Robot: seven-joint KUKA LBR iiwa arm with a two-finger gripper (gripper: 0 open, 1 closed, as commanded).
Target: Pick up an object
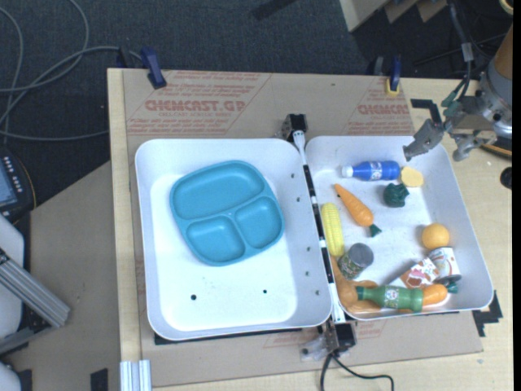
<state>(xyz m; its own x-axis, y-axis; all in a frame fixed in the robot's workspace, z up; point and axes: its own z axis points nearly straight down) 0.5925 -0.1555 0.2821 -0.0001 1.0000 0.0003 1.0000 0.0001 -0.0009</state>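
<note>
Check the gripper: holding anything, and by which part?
Nothing held. The gripper hovers at the right bin's far edge, above the blue bottle, with nothing between its fingers.

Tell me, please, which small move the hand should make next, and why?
Probably move left and down toward the blue bottle. The hand hangs above the right bin's upper edge, holding nothing visible, and that bottle lies nearest it.

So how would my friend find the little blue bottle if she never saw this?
Look in the right white bin, the one full of toy food. Go to its far end, near the arm's tool. The blue bottle lies on its side there, white cap pointing left; it's the only blue thing in that bin.
</note>
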